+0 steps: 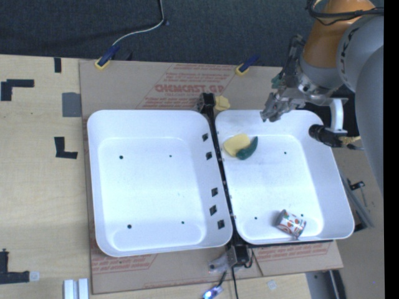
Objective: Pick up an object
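Yellow-green object (240, 146) in right bin (324, 185), near divider, long axis roughly left-right, green end toward right. Claw (272, 113) over bin's far rim, up-right of object, apart. Claw state: cannot tell.

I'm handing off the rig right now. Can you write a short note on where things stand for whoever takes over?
End effector: over the far edge of the right bin, nothing seen between its fingers.
Yellow and green object: on the right bin's floor, near the divider, far half.
Small crumpled wrapper-like item: near corner of the right bin.
Done: nothing picked up yet.
Left: descend on one object, grasp it, lift.
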You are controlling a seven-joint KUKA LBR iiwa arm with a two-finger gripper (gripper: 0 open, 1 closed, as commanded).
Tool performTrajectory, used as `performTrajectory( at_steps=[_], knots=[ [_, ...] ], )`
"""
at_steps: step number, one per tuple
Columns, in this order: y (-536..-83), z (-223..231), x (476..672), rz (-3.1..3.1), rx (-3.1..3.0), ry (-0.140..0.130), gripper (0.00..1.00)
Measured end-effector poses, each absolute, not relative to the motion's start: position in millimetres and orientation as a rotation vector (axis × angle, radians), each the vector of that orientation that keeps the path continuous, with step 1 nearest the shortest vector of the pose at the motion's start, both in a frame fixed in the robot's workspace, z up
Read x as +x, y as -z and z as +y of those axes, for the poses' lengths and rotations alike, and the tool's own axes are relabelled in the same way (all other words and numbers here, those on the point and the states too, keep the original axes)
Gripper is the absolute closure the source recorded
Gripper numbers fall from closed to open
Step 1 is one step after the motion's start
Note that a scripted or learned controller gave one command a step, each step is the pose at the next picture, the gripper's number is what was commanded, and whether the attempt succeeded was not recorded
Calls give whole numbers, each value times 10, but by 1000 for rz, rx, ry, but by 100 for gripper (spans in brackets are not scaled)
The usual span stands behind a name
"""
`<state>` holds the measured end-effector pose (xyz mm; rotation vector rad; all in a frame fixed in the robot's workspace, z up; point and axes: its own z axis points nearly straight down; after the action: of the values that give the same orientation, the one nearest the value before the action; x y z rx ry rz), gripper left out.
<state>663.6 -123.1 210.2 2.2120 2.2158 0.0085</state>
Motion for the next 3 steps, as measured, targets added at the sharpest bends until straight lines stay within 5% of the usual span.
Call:
performTrajectory(
  at_steps=[2,3],
  knots=[
    [-5049,-975,6686,2215,2206,-17,100],
    [-4729,-651,6093,2227,2221,3,100]
  ],
)
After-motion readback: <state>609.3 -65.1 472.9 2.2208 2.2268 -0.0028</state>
